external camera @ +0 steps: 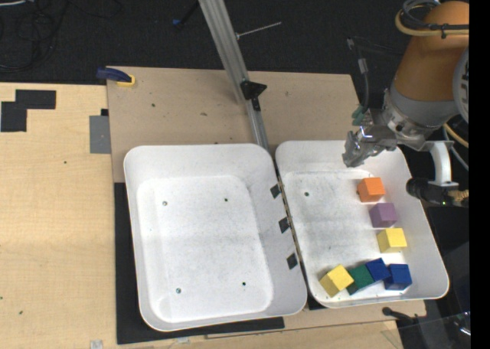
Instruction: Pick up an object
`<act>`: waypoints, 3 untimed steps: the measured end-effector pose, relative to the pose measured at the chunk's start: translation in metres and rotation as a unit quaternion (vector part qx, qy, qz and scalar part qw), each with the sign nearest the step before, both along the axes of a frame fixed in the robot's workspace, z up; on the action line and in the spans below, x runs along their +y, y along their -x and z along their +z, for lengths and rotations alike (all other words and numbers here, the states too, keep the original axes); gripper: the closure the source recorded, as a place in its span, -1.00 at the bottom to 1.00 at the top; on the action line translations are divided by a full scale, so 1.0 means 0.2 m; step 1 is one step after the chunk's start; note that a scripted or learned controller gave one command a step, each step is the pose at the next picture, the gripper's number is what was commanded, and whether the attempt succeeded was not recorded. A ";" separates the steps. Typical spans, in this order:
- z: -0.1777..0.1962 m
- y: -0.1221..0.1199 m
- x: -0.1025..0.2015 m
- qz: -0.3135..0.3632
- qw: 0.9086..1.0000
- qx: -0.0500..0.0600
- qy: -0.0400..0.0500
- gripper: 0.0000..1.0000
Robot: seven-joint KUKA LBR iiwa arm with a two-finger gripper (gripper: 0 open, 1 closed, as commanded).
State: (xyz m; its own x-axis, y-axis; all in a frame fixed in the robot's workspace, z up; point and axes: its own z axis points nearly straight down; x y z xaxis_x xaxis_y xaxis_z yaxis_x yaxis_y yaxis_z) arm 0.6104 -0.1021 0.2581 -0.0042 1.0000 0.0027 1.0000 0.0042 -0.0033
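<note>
The gripper (357, 152) hangs over the right bin's (321, 158) far edge, finger state impossible to tell, and should descend squarely over the orange block (370, 189) lying just beside it, clear of the purple block (383, 213).

Arm (429, 72) over right bin (321, 210); orange cube (370, 189), purple cube (383, 213) inside.

single fixed camera, high above the bench (61, 187), angled down, both white bins (153, 171) in frame
</note>
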 end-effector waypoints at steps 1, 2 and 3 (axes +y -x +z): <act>-0.01 0.10 0.29 0.000 1.000 0.001 0.000 1.00; -0.01 0.22 0.56 0.000 1.000 0.001 0.000 1.00; -0.01 0.34 0.82 0.000 1.000 0.001 0.000 1.00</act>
